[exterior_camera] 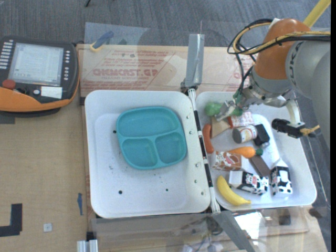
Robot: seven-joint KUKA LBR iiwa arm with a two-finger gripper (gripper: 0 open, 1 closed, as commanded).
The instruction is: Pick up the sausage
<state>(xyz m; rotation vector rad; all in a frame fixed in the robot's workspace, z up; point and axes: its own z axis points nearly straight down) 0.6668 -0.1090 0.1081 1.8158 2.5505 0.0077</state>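
Smooth reddish sausage [208, 137] lies along right bin [307, 164] left wall; tool [234, 106] nearby, grip state unclear.

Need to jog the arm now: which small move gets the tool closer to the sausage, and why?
Probably shift the tool toward the divider and slightly nearer the camera: the sausage lies along the right bin's left wall, while the tool sits above and right of it.

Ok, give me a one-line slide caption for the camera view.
KUKA gripper hovers over the cluttered right bin, near the sausage; teal plate sits in the left bin.
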